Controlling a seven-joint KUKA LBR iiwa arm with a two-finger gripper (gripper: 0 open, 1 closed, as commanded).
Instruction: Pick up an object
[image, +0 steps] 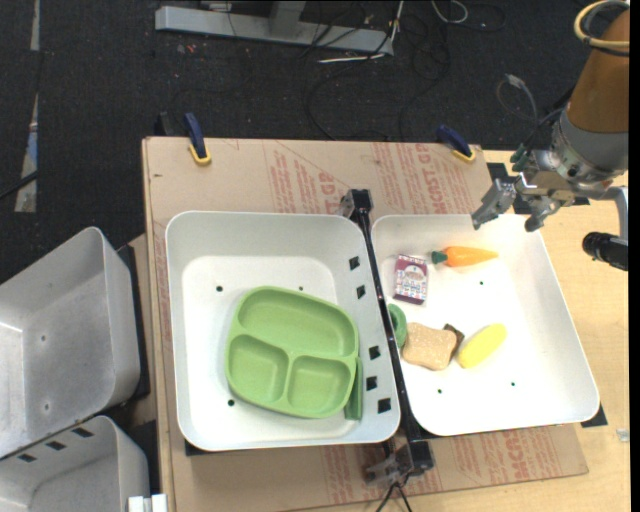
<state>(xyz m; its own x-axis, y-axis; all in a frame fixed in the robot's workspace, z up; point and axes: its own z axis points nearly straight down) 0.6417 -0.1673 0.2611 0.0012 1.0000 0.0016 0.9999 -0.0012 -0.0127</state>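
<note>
While it hangs over the far right corner of the right bin (560, 330), the end effector (512, 212) has its two fingers spread apart with nothing between them. Below it lie an orange carrot (466, 256), a small purple packet (411, 278), a slice of toast (430, 346) and a yellow lemon (481, 345). A green divided tray (291, 352) fills the left bin (200, 250).

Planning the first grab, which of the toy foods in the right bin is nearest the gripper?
The orange carrot, lying closest to the gripper; the yellow piece and toast sit farther down.
</note>
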